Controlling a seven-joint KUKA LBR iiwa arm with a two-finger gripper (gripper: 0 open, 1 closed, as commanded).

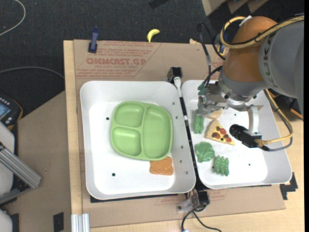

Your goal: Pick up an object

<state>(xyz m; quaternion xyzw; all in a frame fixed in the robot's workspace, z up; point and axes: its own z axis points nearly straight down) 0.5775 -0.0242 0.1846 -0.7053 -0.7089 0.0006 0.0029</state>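
My gripper is low in the right bin, near its upper-left part. Right beneath it lies a small beige piece, partly covered by the gripper. A long green piece lies just left of and below the gripper. To the lower right of the gripper is a pizza slice. Closer to the front edge sit a leafy green piece and a small knobbly green piece.
The left bin holds a green divided plate and an orange-brown piece at the plate's lower right. A small yellow banana and a blue item lie beyond the bins at the back.
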